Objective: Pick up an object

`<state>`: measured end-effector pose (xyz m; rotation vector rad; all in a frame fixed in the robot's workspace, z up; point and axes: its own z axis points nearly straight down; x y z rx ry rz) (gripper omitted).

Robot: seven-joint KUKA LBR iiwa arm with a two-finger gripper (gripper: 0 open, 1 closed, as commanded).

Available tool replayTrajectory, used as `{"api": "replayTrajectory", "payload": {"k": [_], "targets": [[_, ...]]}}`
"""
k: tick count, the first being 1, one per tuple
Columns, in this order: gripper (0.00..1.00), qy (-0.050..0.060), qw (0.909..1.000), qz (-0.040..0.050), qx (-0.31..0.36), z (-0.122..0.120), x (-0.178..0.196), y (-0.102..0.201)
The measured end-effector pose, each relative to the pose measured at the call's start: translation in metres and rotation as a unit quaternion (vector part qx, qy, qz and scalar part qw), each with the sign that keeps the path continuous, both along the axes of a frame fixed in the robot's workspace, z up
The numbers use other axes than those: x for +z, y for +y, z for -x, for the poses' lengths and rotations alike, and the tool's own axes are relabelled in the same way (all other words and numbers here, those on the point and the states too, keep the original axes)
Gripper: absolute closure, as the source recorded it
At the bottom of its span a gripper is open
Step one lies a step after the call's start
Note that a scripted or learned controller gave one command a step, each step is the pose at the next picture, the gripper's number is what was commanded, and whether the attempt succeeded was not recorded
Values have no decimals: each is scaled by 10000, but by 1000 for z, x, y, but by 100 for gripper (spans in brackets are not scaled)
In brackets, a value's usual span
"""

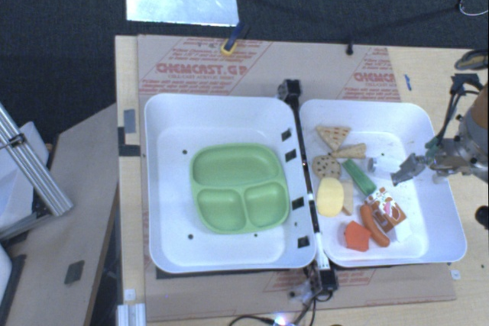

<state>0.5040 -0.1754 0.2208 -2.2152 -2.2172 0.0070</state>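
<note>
Nearest: orange wedge and sausage at right bin's front, with yellow piece, green stick, waffle triangles. Left bin: green divided plate. Gripper just right of green stick, apparently not touching; fingers' opening unclear, blurred.

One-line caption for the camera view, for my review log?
Gripper hovers over the right bin of toy food; green tray sits in the left bin.
</note>
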Motion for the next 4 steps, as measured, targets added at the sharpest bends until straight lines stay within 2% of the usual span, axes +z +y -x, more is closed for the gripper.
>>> {"api": "replayTrajectory", "payload": {"k": [1, 2, 3, 4], "targets": [[0, -50, 10000, 13, 13, -2, 5, 0], [0, -29, 10000, 3, 8, -7, -40, 6], [0, -24, 10000, 3, 2, -8, -103, 6], [0, -48, 10000, 2, -1, -9, -137, 6]]}}
